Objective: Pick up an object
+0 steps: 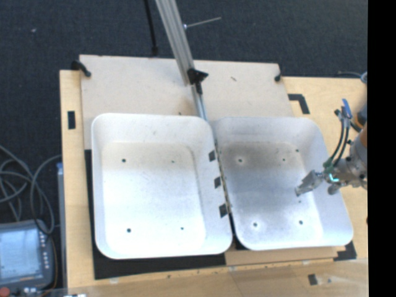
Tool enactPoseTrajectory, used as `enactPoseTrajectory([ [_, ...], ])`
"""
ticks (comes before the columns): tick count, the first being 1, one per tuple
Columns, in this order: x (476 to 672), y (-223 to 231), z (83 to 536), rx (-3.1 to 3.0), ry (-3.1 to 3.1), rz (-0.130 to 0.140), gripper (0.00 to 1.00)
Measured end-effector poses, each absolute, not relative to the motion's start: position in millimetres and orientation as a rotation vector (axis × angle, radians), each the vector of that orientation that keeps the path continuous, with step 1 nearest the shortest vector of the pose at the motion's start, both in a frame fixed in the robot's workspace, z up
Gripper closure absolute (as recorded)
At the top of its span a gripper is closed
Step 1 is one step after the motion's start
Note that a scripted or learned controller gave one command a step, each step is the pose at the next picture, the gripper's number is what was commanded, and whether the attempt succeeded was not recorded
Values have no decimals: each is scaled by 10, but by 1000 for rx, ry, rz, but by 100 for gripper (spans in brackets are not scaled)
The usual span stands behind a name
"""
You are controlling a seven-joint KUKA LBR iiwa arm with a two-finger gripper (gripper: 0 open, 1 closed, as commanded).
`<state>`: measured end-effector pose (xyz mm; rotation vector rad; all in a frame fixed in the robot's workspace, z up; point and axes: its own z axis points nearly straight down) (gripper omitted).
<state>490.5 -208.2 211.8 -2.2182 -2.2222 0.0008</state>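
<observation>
My gripper (317, 189) hangs low over the right edge of the right bin (266, 135), reaching in from the right. It stands open, and between its two grey fingers (305, 184) I see just the white bin floor. The arm's wrist, with cables running along it, sits above the gripper at the frame's right side.
The left bin (105, 166) lies beside the right one, their rims meeting at the middle with small black clips. A slanted aluminium bar (176, 33) rises from the back of the bench. A black clamp (197, 76) sits at the bar's foot. A screen (21, 255) and cables lie on the floor at the left.
</observation>
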Motion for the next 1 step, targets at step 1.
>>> enactPoseTrajectory([
  [1, 4917, -2079, 2141, -2221, -2225, -3, 0],
])
